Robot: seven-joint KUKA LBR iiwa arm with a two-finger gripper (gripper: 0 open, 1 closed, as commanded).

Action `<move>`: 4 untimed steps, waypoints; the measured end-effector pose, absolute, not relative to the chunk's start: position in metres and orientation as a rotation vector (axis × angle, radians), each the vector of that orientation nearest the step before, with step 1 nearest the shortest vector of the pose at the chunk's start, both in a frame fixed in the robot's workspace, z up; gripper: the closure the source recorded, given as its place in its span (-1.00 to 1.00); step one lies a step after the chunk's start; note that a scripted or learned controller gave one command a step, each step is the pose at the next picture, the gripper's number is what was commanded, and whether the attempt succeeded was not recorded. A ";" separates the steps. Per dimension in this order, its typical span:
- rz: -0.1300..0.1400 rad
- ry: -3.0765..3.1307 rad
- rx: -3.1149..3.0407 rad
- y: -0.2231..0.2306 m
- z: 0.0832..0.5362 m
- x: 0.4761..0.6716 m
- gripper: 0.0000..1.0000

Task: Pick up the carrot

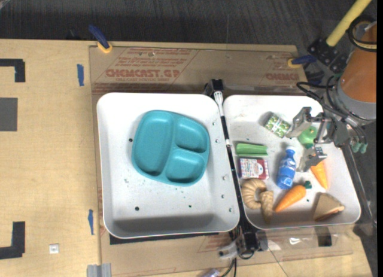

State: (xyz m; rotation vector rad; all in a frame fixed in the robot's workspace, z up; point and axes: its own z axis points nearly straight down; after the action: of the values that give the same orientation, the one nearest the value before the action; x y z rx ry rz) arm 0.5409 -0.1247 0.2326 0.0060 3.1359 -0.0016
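**Approach step: gripper over right bin, carrot not yet grasped**

The left bin (114, 168) carried a teal divided plate (170, 146) near its middle, with bare floor toward the left wall and front edge. Nothing there bore on the task.

In the right bin (245, 105), going from the shared wall: a green stick (251, 148), a pink packet (252, 167) and a tan ring-shaped toy (257, 194) lay down the left side. A green-and-white wrapped item (276, 124) sat toward the back. A blue bottle (286, 169) lay near the middle. The carrot (289, 197) lay just in front of the bottle, close to the front edge, tilted with its thick end up and right; its thin end came close to the ring toy. A small orange piece (319, 173) and a tan wedge (327, 206) lay toward the right front corner.

The gripper (312, 137) was above the bin's back right area, over a green object (308, 133). I could not tell how far it was open, nor whether it had hold of anything.

Judgement: reach phase. The next move called for travel toward the front edge and slightly left, then descent with the grip set across the carrot's body.

Room: tight. Bottle behind, ring toy to the left, wedge to the right, bin wall in front. The clearest gap looked to be over the carrot's thick end.
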 end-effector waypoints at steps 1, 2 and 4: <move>-0.003 3.121 -0.243 -0.164 0.099 0.502 -1.00; -0.010 3.074 -0.560 -0.109 0.091 0.492 -1.00; 0.000 3.129 -0.136 -0.085 0.186 0.489 1.00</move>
State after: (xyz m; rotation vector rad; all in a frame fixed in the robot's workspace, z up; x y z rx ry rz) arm 0.4895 -0.0852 0.1859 -0.1360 3.1290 0.0000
